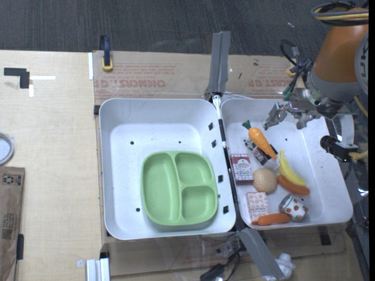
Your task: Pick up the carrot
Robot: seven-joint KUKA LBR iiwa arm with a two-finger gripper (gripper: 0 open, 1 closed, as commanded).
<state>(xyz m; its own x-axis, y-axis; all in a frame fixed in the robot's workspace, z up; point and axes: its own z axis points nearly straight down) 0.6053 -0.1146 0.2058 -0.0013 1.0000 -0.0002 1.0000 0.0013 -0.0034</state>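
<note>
We see the tool [291, 115] hanging over the right bin [328, 215], fingers spread open and gripping nothing, near the carrot [258, 140] without touching it.

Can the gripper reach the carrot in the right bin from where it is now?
Probably yes. The gripper hovers over the right bin, up and to the right of the carrot. Nothing lies on the carrot's top, though a dark item and the banana crowd its lower end.
</note>
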